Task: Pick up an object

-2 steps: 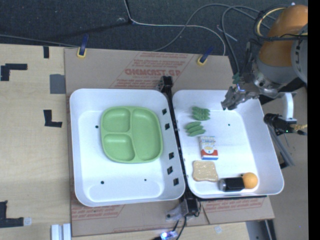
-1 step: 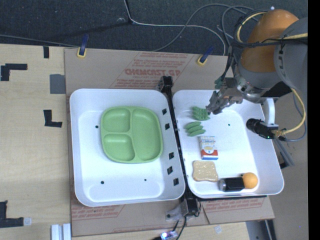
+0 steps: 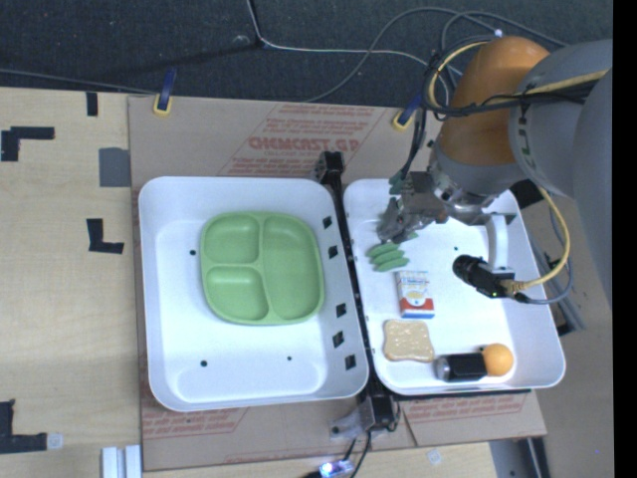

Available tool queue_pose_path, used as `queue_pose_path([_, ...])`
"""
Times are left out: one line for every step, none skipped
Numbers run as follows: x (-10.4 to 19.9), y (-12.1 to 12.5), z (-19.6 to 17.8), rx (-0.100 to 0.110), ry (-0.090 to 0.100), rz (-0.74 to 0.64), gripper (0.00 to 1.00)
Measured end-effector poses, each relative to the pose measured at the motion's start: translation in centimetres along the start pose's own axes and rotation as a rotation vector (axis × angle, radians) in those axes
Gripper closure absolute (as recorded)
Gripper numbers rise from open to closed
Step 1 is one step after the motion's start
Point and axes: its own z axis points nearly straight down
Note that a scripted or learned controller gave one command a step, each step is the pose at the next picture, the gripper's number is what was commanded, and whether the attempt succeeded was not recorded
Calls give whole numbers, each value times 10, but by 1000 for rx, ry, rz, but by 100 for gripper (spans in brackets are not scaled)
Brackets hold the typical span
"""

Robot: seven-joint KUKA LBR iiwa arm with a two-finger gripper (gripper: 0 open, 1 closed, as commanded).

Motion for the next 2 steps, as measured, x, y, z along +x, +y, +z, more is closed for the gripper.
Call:
queue_pose_path([43,-27,3,0,-1,1,100])
queue_pose_path([100,-39,-8,-2,1,-2,100])
